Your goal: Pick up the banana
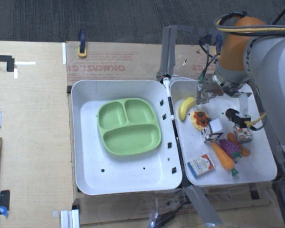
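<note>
The yellow banana (185, 108) lies in the right bin (262, 171), close to its left wall and near the back. My gripper (202, 96) hangs just to the right of the banana's upper end, low over the bin. The grey arm with its orange band (239, 38) comes down to the gripper from the upper right. Nothing visibly hangs from the gripper, and the banana rests on the bin floor.
Right of the banana lie a toy pizza slice (199, 119), a small white box (213, 127), purple grapes (231, 146), a carrot (223, 156), a small carton (201, 166) and a can (243, 135). The left bin (85, 165) holds a green divided plate (129, 126).
</note>
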`<state>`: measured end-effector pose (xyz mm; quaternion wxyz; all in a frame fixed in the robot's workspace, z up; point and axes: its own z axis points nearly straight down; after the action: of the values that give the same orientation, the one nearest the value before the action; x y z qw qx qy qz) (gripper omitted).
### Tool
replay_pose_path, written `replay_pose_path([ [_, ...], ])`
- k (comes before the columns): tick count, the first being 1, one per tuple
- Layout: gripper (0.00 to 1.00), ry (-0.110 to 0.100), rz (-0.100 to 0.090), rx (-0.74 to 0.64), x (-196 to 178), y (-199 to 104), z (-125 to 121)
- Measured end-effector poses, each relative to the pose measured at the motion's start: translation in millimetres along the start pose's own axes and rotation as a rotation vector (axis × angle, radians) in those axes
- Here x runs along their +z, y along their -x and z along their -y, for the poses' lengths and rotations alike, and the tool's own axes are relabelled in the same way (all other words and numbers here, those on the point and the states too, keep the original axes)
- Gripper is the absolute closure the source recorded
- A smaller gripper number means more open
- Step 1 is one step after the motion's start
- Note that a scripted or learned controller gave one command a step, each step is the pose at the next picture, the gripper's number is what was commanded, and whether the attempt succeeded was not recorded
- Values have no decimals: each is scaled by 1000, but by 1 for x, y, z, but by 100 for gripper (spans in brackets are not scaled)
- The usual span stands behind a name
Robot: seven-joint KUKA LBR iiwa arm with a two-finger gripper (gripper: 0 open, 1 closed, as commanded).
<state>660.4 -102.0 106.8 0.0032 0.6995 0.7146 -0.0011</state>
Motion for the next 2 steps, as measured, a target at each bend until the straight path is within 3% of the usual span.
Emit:
replay_pose_path([
  [1, 100, -1, -4, -54, -16, 53, 9],
  [2, 100, -3, -4, 75, -54, 54, 30],
])
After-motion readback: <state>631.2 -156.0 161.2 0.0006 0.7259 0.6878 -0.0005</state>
